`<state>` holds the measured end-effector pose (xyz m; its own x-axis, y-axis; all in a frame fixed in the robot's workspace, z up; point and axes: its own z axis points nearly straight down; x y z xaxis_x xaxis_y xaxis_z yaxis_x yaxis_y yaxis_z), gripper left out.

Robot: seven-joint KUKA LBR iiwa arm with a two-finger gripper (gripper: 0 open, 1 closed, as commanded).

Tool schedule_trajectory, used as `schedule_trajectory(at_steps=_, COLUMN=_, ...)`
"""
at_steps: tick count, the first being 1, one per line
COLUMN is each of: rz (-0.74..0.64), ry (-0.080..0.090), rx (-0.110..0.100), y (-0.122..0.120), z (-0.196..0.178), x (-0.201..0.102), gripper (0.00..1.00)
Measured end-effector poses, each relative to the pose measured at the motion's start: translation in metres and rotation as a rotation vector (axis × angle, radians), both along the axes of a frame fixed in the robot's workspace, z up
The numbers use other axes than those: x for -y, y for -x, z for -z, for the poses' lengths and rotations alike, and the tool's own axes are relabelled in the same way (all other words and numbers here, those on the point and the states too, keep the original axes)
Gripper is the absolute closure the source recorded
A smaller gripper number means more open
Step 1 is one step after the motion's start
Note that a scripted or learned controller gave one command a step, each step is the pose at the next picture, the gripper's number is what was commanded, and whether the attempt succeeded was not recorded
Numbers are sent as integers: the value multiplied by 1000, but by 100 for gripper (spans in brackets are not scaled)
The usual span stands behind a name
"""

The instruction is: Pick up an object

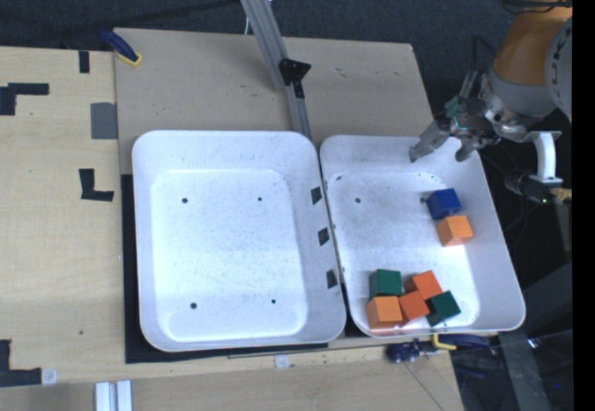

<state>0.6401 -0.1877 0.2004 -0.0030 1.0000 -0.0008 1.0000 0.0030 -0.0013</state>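
Observation:
The right bin (358,214) holds several small blocks. A blue block (443,202) lies near its right wall with an orange block (455,230) just below it. At the bin's front sit two green blocks (385,283) (443,306) and orange blocks (384,310) (425,286) packed together. My gripper (441,145) hangs over the bin's back right corner, above and apart from the blue block. Its two fingers (421,147) are spread open with nothing between them.
The left bin (223,242) stands beside the right one. A slanted metal pole (265,19) runs from the top of the view down to the gap between the bins. The arm's orange band (525,46) is at the right edge.

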Motion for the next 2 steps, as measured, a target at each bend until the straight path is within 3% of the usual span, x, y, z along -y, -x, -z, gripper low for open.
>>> schedule_trajectory(at_steps=1, rz=0, ry=1, rx=-1, y=0, z=0, x=0, gripper=0)
schedule_trajectory(at_steps=2, rz=1, ry=0, rx=-5, y=5, z=44, x=0, gripper=0)
